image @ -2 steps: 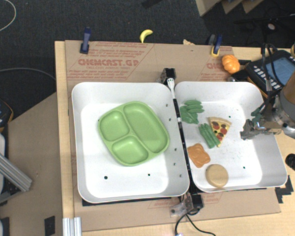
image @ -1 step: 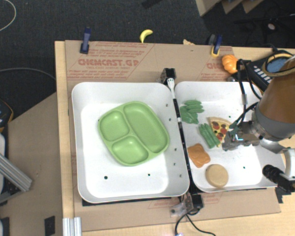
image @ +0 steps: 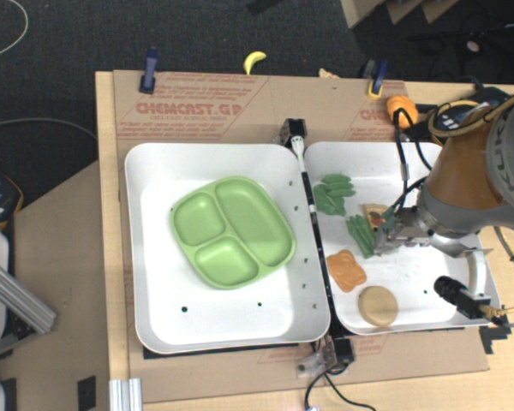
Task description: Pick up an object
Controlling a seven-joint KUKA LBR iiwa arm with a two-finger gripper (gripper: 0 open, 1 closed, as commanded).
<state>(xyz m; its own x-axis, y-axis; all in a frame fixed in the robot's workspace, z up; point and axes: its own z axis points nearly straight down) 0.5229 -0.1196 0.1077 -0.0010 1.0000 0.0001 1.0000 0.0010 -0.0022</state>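
The pincer [image: 379, 232] is down in the right bin [image: 411, 157], right against a green bean pod [image: 360, 234]; whether its grip is closed I cannot tell. An orange piece [image: 346, 271] and a tan round [image: 378, 306] lie nearby.

Two shallow white plastic bins [image: 154, 229] sit side by side, and one light green three-compartment plate [image: 232, 231] lies in the bin far from the hand [image: 385, 232]. Beside the hand are two dark green leafy pieces [image: 332, 192], one orange chunk [image: 346, 271] and one tan round piece [image: 378, 305].
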